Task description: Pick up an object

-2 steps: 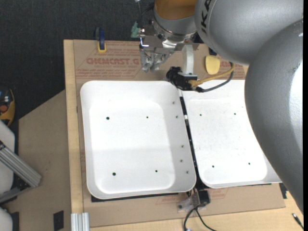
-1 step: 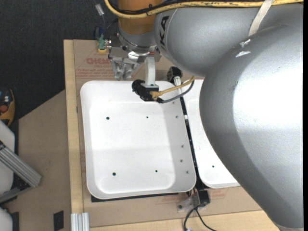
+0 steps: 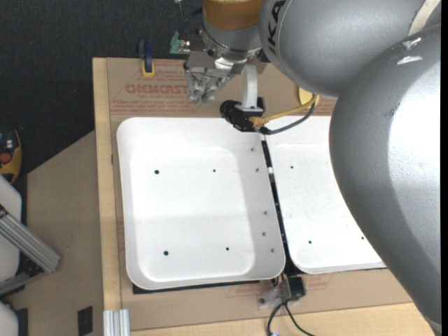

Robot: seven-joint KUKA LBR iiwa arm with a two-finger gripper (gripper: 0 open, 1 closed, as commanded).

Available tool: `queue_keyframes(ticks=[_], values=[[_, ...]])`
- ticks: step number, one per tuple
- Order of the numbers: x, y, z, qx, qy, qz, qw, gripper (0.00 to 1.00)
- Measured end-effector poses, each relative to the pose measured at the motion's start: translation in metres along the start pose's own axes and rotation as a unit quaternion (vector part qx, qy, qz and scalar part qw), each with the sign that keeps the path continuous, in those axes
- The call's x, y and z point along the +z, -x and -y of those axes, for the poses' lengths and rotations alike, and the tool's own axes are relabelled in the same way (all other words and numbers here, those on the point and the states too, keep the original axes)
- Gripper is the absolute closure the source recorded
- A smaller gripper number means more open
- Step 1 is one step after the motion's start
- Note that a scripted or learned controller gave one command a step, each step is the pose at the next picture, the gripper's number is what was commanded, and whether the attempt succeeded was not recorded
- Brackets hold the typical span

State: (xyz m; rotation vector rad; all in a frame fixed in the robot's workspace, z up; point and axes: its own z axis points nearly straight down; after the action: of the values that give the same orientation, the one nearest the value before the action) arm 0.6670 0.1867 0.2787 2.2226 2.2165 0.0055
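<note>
Gripper (image 3: 203,89) position is above the far edge of the bench, just beyond the far rim of the left bin (image 3: 133,187). Small metallic fingers are seen pointing down over the printed brown board (image 3: 154,88), but whether they are spread or closed cannot be told at this size and angle. Nothing is seen between them. Above the gripper, the orange band (image 3: 224,2) of the wrist is visible, and behind it the grey arm (image 3: 378,117) occupies the upper right and right of the view, covering much of the right bin (image 3: 315,208).

Just beside the gripper, to its right, a white upright piece and a black fitting (image 3: 241,114) with a yellow cable are located at the far end of the seam between the two bins. A dark strip runs along that seam.

No loose object to be picked can be made out in the visible parts of either bin; four small dark dots are marked on the floor of the left bin, and similar dots on the right one. A blue and yellow clamp (image 3: 147,58) is fixed at the far left corner of the board. A small black connector (image 3: 290,289) with a cable lies at the near edge, below the seam.
</note>
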Motion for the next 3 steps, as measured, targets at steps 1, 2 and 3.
queue_keyframes(ticks=[1, 2, 3], values=[[-0.058, 0.036, -0.001, 0.0, 0.002, 0.0, 1.0, 1.0], [0.026, -0.026, 0.009, -0.004, -0.006, 0.0, 1.0, 1.0], [-0.016, -0.039, 0.02, -0.003, 0.0, -0.001, 1.0, 1.0]])
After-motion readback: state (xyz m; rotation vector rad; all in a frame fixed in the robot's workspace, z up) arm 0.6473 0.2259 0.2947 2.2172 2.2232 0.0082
